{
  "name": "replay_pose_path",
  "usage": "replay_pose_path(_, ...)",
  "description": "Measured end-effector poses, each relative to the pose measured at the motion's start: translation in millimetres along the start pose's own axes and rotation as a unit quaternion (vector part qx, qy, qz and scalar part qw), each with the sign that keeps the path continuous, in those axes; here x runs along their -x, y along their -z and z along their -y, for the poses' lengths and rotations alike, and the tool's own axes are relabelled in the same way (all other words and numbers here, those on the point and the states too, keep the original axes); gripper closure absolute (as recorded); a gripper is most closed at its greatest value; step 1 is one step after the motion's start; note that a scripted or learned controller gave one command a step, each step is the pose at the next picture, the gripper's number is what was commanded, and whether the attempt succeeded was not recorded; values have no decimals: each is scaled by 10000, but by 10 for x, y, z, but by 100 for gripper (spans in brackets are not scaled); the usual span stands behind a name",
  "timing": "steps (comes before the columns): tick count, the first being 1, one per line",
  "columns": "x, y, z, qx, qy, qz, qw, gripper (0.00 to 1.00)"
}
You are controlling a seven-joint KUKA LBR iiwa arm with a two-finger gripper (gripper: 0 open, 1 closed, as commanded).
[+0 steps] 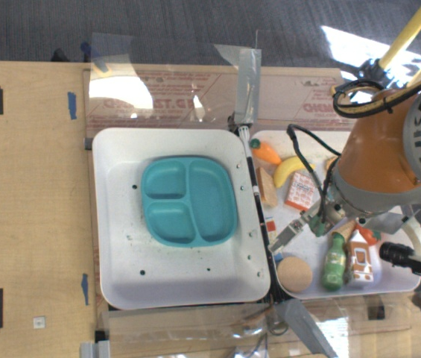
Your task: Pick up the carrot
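Observation:
The carrot (267, 152), small and orange with a green top, lies in the far left corner of the right bin (396, 286), next to a yellow banana (288, 170). My gripper (288, 233) hangs low over the left middle of that bin, pointing down and to the left. It is well in front of the carrot and apart from it, with nothing visibly held. The arm's orange band (374, 159) covers the middle of the bin.
The right bin also holds a tan bread piece (268, 187), an orange-and-white packet (300, 192), a green bottle (334, 259), a small carton (361, 258) and a tan ball (294, 272). A teal divided plate (190, 200) sits in the left bin (113, 222). Cables (359, 95) loop above the arm.

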State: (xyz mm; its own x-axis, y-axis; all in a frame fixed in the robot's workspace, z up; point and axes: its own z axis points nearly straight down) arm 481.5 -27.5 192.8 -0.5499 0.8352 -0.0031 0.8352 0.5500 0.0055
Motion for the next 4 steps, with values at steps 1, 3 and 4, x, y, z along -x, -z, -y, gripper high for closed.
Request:
replay_pose_path(1, -253, -90, -148, -27, -1971, -3, 9804, 0)
replay_pose_path(3, 892, -93, -1186, -35, -3664, 2, 9305, 0)
replay_pose_path(4, 892, -90, -1186, -36, -3666, -1, 9304, 0)
